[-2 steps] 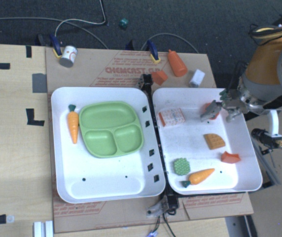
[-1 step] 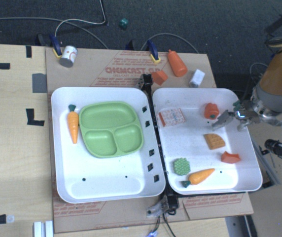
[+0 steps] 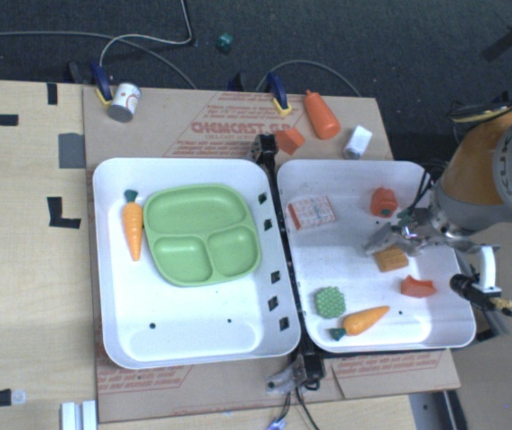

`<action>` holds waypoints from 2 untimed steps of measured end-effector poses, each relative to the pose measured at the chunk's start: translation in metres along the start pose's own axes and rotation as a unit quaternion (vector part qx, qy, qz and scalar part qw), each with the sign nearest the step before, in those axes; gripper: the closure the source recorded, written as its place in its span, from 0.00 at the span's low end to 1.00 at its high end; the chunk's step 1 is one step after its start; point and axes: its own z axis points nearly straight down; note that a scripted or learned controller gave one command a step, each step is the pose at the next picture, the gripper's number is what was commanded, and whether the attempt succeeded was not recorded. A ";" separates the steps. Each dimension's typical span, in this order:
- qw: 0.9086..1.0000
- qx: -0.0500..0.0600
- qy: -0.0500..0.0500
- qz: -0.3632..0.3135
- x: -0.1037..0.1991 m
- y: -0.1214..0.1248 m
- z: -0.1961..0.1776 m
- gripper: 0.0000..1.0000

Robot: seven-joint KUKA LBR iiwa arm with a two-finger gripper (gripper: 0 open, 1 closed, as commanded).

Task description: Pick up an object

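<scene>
My gripper (image 3: 401,237) hangs low over the right bin (image 3: 354,173), reaching in from the right. It is directly above and touching or nearly touching a tan block (image 3: 390,261). A red round piece (image 3: 383,202) lies just behind it. A small red wedge (image 3: 417,286) lies in front of it to the right. Toward the front of the bin are a green knobbly piece (image 3: 329,302) and an orange carrot (image 3: 364,320). A red-and-white patterned card (image 3: 311,211) lies at the bin's back left.
The left bin (image 3: 113,312) holds a green divided plate (image 3: 204,234) and a second carrot (image 3: 132,227) at its left. Behind the bins on the cardboard are an orange bottle (image 3: 321,115), a white cube (image 3: 358,140), an orange block (image 3: 289,139) and a small can (image 3: 124,100).
</scene>
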 end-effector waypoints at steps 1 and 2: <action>1.000 -0.002 -0.001 0.000 0.000 0.001 -0.010 1.00; 1.000 -0.001 0.001 -0.001 0.072 0.051 0.000 1.00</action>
